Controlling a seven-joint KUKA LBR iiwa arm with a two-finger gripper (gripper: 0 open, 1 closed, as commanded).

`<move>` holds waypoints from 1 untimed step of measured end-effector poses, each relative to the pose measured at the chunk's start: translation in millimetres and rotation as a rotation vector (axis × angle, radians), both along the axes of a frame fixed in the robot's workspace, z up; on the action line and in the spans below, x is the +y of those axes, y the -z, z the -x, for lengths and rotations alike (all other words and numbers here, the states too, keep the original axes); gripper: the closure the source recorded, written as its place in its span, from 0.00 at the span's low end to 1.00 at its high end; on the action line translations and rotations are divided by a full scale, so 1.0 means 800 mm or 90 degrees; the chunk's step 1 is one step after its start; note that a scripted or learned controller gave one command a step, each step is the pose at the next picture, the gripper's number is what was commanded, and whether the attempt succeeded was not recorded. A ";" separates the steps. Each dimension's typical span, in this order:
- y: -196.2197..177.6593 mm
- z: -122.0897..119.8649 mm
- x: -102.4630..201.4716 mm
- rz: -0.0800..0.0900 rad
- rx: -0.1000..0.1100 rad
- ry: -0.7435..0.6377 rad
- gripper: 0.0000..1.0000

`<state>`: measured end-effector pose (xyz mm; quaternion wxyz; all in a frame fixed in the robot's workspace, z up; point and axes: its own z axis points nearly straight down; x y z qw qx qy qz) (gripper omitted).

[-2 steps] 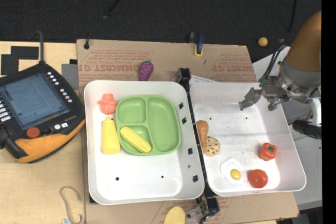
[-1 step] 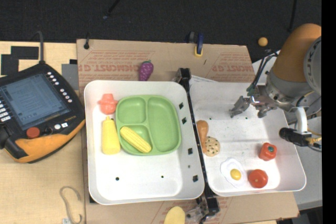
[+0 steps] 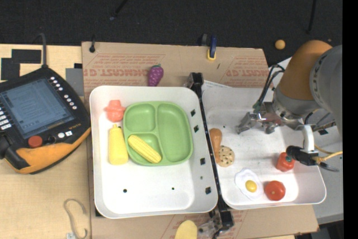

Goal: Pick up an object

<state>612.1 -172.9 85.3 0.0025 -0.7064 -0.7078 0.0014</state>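
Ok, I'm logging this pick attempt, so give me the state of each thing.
gripper: over right bin, holding nothing
corn: lying in green tray
yellow bottle: lying beside the tray
fried egg: flat on right bin floor
tomato: resting beside the egg

two white bins [image 3: 112, 193], one green plate [image 3: 179, 145], one corn cob [image 3: 145, 149], two tomatoes [image 3: 274, 190], one fried egg [image 3: 248, 183], one cookie [image 3: 225, 156]
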 end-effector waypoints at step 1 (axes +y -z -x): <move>-0.017 -0.001 -0.001 0.000 -0.002 0.000 1.00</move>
